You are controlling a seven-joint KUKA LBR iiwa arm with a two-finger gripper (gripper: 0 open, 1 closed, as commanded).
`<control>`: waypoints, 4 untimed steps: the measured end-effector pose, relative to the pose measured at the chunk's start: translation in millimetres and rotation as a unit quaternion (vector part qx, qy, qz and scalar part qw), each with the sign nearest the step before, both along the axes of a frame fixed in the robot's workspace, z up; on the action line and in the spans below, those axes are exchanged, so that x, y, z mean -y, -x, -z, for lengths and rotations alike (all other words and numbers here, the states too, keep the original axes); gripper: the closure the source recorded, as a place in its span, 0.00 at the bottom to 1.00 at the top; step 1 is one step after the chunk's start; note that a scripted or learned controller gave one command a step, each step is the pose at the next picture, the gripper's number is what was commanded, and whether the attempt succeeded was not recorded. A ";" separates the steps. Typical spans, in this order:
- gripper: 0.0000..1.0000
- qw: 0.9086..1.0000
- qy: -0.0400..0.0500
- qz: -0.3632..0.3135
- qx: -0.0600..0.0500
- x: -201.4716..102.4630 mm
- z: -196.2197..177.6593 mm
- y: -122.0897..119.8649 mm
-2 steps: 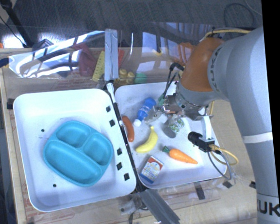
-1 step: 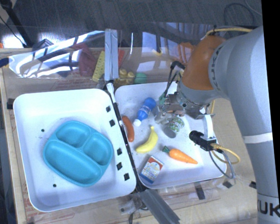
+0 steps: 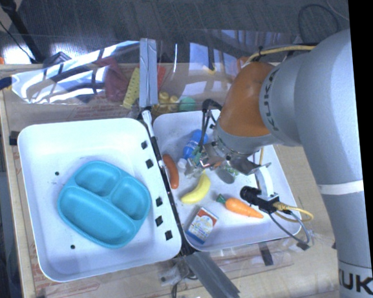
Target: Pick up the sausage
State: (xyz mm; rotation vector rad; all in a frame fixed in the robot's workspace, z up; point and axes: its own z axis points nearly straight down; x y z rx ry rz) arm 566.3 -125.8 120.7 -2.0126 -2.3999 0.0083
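1. We see the grey arm with its orange band (image 3: 251, 104) reaching in from the right, its wrist bent down over the right-hand shallow white bin (image 3: 284, 224).
2. The two-finger gripper (image 3: 208, 164) hangs low over the middle of that bin, among the things lying there.
3. We cannot tell how the fingers stand; the wrist and clutter hide their tips, and nothing can be seen caught between them.
4. The reddish-orange sausage (image 3: 171, 170) lies lengthwise along the left wall of the right bin, just beside the divider between the bins.
5. It sits to the left of the gripper, near it, and we see no contact between the two.
6. A curved yellow banana (image 3: 198, 190) lies just below the gripper, close to the lower end of the sausage.
7. An orange carrot with a green top (image 3: 240, 206) rests to the right of the banana, toward the bin's front.
8. A small white carton with a red and blue label (image 3: 201, 225) lies near the front left corner of the same bin.
9. A blue and white object (image 3: 190, 147) lies just above and left of the gripper; we cannot make out what it is.
10. The left-hand white bin (image 3: 37, 151) holds a light blue plastic plate with three compartments (image 3: 105, 202), set a little below its middle.
11. Both bins rest side by side on the wooden tabletop (image 3: 114, 289).
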 end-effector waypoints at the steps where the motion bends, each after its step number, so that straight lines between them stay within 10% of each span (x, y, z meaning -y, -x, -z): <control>1: 1.00 0.999 0.000 0.042 0.002 6.9 -11.4 57.9; 3: 1.00 1.000 0.000 0.022 0.003 -28.4 24.7 86.2; 4: 1.00 0.994 0.001 -0.107 0.005 3.9 -72.7 55.5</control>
